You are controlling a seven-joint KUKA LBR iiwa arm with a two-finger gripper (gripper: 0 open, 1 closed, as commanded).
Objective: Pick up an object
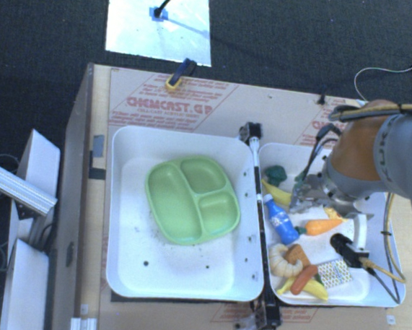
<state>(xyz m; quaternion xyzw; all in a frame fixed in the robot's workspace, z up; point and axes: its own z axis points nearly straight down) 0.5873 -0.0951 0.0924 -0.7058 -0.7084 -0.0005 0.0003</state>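
My gripper hangs low in the right bin, among the toys near its middle. Just right of it lies an orange carrot. A blue bottle lies to its lower left, and a yellow banana and a dark green piece lie to its upper left. Nothing shows clearly between the fingers. At the bin's front lie a cream ridged piece, a brown sausage-like toy, a yellow piece and a checkered packet.
The left bin holds a light green divided plate. A black bar runs along the seam between the two bins. The grey arm with its orange band reaches in over the right bin's back right corner.
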